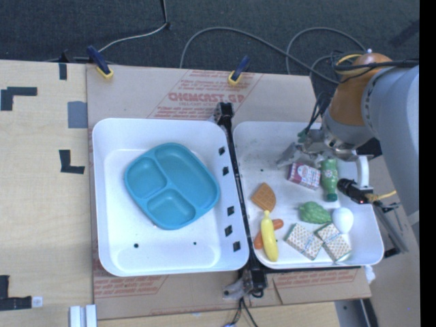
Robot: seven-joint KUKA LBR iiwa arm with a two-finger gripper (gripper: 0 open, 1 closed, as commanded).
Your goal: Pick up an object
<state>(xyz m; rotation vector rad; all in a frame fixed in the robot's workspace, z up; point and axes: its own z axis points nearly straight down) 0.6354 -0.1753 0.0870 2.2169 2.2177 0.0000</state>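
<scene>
**Q:** Camera view, right side: where is your hand, and what are its fingers doing?

**A:** My hand [304,152] hangs low over the far part of the right bin [272,136], below the orange band of my arm [381,107]. Dark finger parts splay toward the left, but from this slant I cannot tell whether they are spread or pressed together. Nothing is visibly between them.

**Q:** Which object is nearest, and where does it lie?

**A:** A small red-and-white packet [304,175] lies flat on the bin floor just beneath my hand, touching or almost touching a green bottle [330,178] lying on its side to its right. Nearer the camera lie a green leafy toy [314,212], a white egg [343,219], two patterned blocks [317,240], a yellow banana [269,237] over something orange, and a tan wedge-shaped piece [264,197].

**Q:** How would the packet handle?

**A:** I judge it light and fairly stiff, with a glossy face that may slip. Lying flat, it offers little height, so I would pinch across its short edges, clear of the bottle. The bottle could roll if nudged.

**Q:** Camera view, left side?

**A:** The left bin [109,182] holds a blue compartment tray [172,184], well apart from my hand. Both bins rest on a cardboard sheet [197,94] on the surface.
</scene>
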